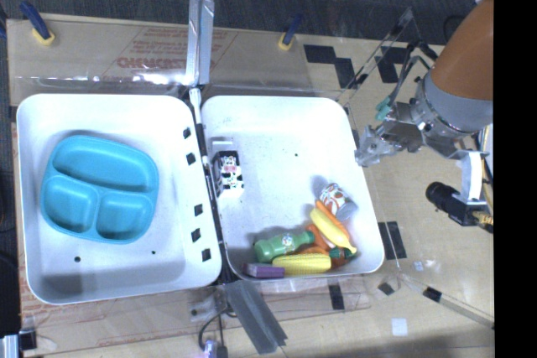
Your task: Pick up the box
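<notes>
The box point(227, 171) is small and white with black cow-like patches. It lies at the left side of the right bin point(277, 115), close to the divider between the two bins. My gripper point(370, 150) hangs just outside that bin's right rim, at about the box's height in the camera view and far to its right. Nothing shows in the gripper. The grey arm with its orange band point(466, 54) comes in from the right.
A pile of toy food fills the right bin's near right corner: a green bottle point(277, 246), a corn cob point(302, 264), a banana point(332, 230), a small can point(334, 197). A blue divided tray point(102, 187) lies in the left bin point(50, 272).
</notes>
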Robot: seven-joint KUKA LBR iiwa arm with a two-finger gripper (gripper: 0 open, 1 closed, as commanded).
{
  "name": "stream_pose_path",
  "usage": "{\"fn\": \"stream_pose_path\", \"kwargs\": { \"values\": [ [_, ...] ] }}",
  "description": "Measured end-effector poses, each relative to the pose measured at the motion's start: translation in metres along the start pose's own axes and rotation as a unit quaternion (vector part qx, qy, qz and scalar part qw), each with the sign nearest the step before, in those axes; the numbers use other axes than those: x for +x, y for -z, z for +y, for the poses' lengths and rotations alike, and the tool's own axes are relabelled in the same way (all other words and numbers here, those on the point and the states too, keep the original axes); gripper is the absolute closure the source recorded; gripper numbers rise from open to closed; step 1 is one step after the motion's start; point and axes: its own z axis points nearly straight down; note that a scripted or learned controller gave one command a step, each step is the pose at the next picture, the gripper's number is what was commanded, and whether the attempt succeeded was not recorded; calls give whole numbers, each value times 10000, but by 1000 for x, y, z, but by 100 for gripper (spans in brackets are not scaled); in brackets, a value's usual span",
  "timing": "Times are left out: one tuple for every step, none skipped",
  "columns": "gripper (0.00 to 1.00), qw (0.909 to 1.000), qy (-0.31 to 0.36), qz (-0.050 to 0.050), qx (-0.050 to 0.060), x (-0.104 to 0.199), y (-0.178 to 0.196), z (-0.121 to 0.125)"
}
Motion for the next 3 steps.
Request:
{"fn": "stream_pose_path", "kwargs": {
  "values": [
    [100,9977,672,6,1,55,-198,-13],
    [0,9978,667,4,-4,55,-198,-12],
    [0,9976,-693,1,-10,77,-151,29]
  ]
}}
